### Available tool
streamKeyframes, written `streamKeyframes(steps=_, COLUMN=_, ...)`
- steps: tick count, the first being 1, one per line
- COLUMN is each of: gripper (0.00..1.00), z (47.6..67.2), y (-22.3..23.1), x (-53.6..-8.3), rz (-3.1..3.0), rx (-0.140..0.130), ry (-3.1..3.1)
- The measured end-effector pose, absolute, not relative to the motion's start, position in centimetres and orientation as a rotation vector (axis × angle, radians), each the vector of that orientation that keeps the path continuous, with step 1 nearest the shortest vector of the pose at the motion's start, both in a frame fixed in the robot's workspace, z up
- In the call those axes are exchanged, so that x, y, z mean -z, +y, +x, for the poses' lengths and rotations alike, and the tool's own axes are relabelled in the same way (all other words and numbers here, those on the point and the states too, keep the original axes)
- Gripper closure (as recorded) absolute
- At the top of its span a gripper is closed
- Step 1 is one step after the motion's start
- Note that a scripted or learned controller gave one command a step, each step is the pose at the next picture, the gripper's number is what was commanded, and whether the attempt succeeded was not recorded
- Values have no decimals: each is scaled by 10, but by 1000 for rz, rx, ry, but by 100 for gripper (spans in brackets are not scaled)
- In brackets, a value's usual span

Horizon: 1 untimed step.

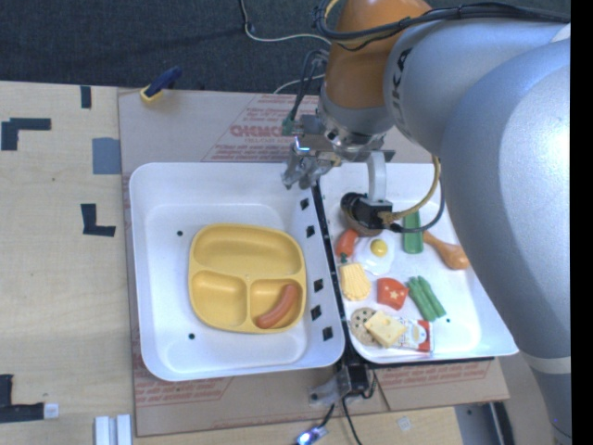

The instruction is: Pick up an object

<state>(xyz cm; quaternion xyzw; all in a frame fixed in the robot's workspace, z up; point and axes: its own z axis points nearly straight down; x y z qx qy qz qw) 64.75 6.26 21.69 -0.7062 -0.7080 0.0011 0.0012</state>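
Observation:
My gripper hangs over the back end of the wall between the two white bins, above the left bin's far right corner. Nothing shows in it. A yellow divided plate lies in the left bin with a brown sausage in its front right compartment. The right bin holds toy food: a fried egg, a red-orange piece, a yellow ridged piece, a red piece, green beans, a cookie and a cheese wedge.
A green piece and an orange piece lie at the right bin's far side. A blue and yellow tool rests on the bench at the back left. The large grey arm covers the right side.

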Motion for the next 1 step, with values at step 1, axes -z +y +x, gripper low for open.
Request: streamKeyframes(steps=1, gripper=100, z=653, y=60, x=-214, rz=-2218, rx=-2, ry=-2223)
